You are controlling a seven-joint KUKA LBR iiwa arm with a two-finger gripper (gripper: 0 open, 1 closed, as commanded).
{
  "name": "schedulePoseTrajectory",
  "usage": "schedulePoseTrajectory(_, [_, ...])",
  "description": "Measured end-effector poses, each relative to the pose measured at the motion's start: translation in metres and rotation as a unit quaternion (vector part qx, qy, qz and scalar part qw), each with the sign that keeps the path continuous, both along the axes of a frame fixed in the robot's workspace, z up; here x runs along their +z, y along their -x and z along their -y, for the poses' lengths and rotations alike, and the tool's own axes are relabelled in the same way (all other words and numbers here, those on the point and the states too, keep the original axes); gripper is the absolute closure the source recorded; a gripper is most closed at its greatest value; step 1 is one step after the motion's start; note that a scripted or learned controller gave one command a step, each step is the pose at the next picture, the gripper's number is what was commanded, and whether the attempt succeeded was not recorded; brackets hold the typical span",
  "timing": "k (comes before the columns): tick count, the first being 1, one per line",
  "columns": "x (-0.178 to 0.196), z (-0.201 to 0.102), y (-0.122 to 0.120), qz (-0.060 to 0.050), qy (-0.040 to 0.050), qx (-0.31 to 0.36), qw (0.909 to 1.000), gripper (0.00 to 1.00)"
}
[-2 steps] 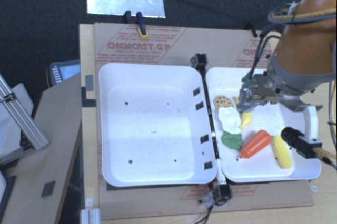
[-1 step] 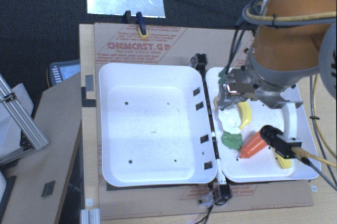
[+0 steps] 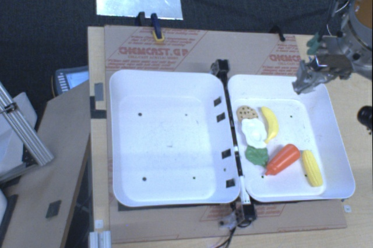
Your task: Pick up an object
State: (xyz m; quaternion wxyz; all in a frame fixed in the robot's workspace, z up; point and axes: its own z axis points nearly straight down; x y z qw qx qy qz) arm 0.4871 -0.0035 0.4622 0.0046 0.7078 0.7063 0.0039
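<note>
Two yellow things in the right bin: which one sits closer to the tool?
The banana, curved, lying beside the white fried egg near the bin's middle. The corn cob lies farther off, toward the bin's near right corner. The tool is above the far rim.

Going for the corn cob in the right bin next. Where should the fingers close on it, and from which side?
Grip the corn cob at mid-length, coming straight down, fingers closing across its narrow width. It lies flat, long axis running roughly up-down in the view, apart from the carrot on its left, with bare right bin floor on both sides. The gripper hangs over the bin's far corner.
</note>
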Motion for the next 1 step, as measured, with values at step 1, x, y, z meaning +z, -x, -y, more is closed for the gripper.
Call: schedulePoseTrajectory(1, [-0.0051,-0.0032,0.0003,-0.004,-0.0004,0.003,1.0,0.0])
